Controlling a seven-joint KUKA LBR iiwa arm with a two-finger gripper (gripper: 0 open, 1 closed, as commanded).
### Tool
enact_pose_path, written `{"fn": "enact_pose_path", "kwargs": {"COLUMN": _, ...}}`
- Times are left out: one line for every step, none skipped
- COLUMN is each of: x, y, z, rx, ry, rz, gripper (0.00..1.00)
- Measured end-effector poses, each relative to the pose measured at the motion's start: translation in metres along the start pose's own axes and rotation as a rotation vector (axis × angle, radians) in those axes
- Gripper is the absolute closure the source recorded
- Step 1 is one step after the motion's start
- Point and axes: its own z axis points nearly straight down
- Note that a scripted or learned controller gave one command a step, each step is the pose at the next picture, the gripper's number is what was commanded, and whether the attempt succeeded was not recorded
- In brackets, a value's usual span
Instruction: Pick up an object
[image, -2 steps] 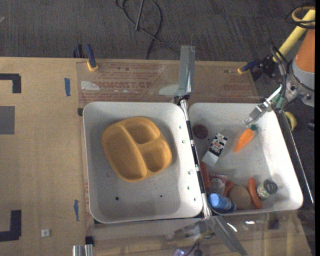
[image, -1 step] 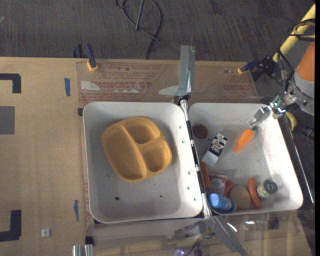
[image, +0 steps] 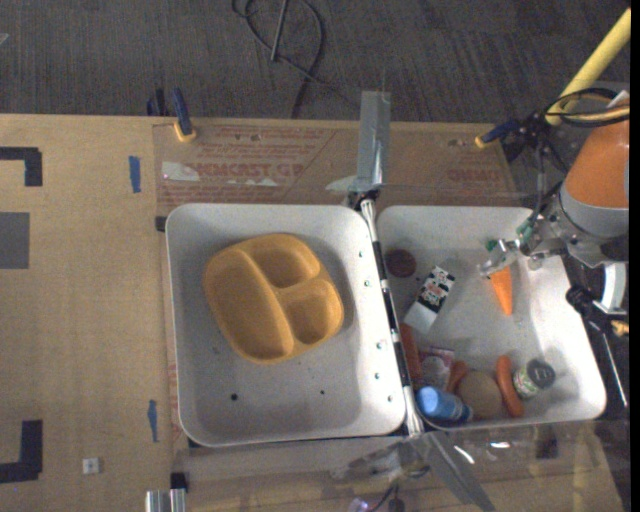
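Note:
My gripper (image: 508, 256) hangs over the back right part of the right bin (image: 590, 400), below the arm's orange band. Just in front of it lies or hangs an orange carrot (image: 502, 291), its wide end close to the gripper; whether they touch I cannot tell. Left of the carrot lies a white carton with black print (image: 432, 294), and a brown disc (image: 401, 263) sits behind that. Along the bin's front are a blue bottle (image: 438, 403), a brown potato (image: 481, 394), a red sausage (image: 510, 387) and a small jar (image: 533, 377).
The left bin (image: 190, 400) holds a yellow divided plate (image: 273, 296) at its back. A red stick (image: 409, 350) lies against the right bin's left wall. Cables and a yellow pole stand behind the arm at the upper right.

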Motion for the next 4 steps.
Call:
{"fn": "enact_pose_path", "kwargs": {"x": 0.001, "y": 0.032, "z": 0.003, "rx": -0.019, "ry": 0.005, "rz": 0.304, "gripper": 0.0}}
{"fn": "enact_pose_path", "kwargs": {"x": -0.001, "y": 0.051, "z": 0.003, "rx": 0.002, "ry": 0.006, "rz": 0.287, "gripper": 0.0}}
{"fn": "enact_pose_path", "kwargs": {"x": -0.001, "y": 0.051, "z": 0.003, "rx": 0.0, "ry": 0.003, "rz": 0.217, "gripper": 0.0}}
{"fn": "enact_pose_path", "kwargs": {"x": 0.0, "y": 0.053, "z": 0.003, "rx": -0.007, "ry": 0.003, "rz": 0.264, "gripper": 0.0}}
